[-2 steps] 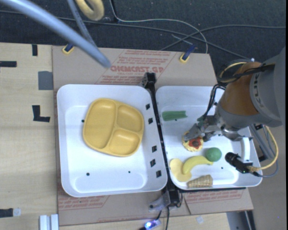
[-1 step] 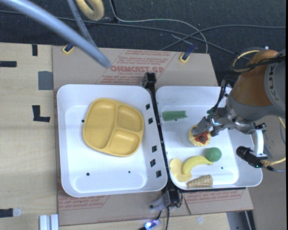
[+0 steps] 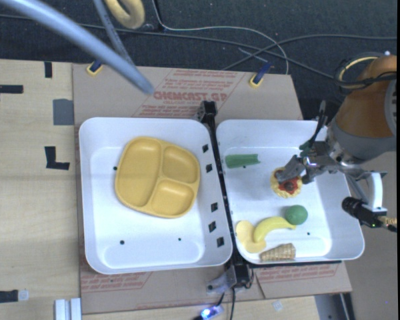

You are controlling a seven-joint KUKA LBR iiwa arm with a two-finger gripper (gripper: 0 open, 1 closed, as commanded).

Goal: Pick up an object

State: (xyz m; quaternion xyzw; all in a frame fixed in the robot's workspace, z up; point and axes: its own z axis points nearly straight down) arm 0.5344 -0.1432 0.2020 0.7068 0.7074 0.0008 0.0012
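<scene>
The right bin [image 3: 320, 139] holds several small toy foods. A red and yellow piece [image 3: 286, 187] lies near its middle, and my gripper [image 3: 297, 173] hangs directly over that piece's upper right edge, reaching in from the right. A green block [image 3: 242, 159] lies to the upper left. Below the gripper sit a green ball [image 3: 295, 214], a yellow banana [image 3: 273, 227], a pale yellow round piece [image 3: 244, 235] and a waffle cone [image 3: 278, 251] at the front wall.
The left bin [image 3: 100, 232] carries a yellow divided plate [image 3: 157, 177]. A black divider with clips [image 3: 217, 185] runs between the bins. The arm's grey and orange body [image 3: 363, 115] fills the right side. Cables [image 3: 267, 45] trail behind the bins.
</scene>
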